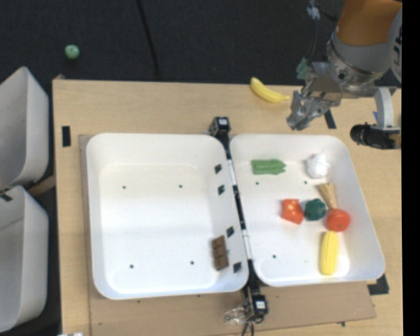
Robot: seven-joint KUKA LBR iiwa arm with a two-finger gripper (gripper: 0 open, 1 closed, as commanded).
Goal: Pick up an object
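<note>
The right bin [357, 254] holds a loose cluster of small toy-like things. A flat green piece [268, 166] lies near its upper middle, and a white lumpy ball [317, 165] sits just to the right of it. Lower down, a red chunk [292, 211], a dark teal round piece [314, 209] and a red-orange ball [338, 220] stand in a row, close together, with a tan cone [327, 193] just above the ball. A yellow corn-like piece [329, 252] lies upright in the frame below them. In the left bin [126, 271] a small brown block [220, 252] rests near the lower right corner.

A yellow banana [267, 91] lies on the table [154, 107] in the upper right of the frame, outside the bins.

The gripper [301, 117] hangs above the table just past the right bin's upper edge, just right of the banana and above the white ball. Nothing shows between its fingers, and whether they stand wide or narrow cannot be told.
</note>
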